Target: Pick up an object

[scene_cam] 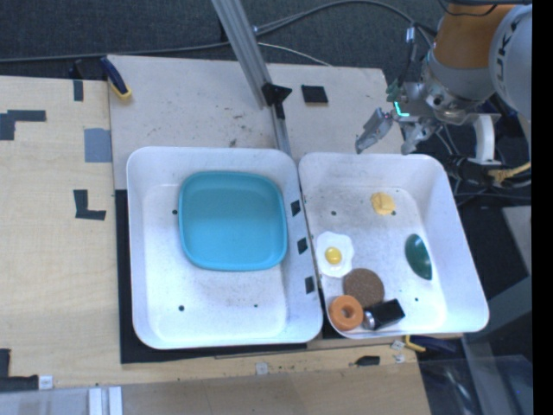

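The hand (390,133) hung spread and held nothing above the right bin's (449,199) far edge. Inside that bin lay a yellow piece (383,202), egg (334,253), green item (418,256), brown disc (363,286) and doughnut (346,312). The left bin (147,232) held a blue plate (232,220).

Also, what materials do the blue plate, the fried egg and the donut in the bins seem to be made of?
The blue plate looks like smooth plastic: one even turquoise colour with a soft sheen and rounded corners. The fried egg seems a toy, probably plastic or rubber, with a flat glossy white and a neat yellow yolk. The donut also looks a toy; its matte orange-brown surface suggests foam or soft plastic, but I cannot be sure.
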`<state>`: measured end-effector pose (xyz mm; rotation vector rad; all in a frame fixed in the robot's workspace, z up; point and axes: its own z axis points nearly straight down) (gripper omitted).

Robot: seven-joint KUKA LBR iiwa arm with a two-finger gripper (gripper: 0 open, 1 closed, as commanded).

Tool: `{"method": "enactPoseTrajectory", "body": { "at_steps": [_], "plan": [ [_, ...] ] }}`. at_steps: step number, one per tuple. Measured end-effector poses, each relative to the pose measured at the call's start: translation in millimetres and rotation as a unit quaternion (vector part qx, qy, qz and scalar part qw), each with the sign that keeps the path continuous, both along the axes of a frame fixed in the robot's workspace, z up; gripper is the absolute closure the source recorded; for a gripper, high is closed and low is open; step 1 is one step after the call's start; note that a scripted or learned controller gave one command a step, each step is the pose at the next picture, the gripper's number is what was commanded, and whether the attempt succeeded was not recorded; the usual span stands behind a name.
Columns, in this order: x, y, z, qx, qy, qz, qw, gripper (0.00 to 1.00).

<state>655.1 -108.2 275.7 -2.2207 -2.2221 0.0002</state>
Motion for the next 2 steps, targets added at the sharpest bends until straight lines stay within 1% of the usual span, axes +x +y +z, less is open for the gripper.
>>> {"method": "enactPoseTrajectory", "body": {
  "at_steps": [1, 2],
  "plan": [
    [0.0, 0.0, -0.1, 0.0, 0.0, 0.0, 1.0, 0.0],
    [-5.2, 1.6, -43.7, 0.0001, 0.002, 0.0, 1.0, 0.0]
  ]
}}
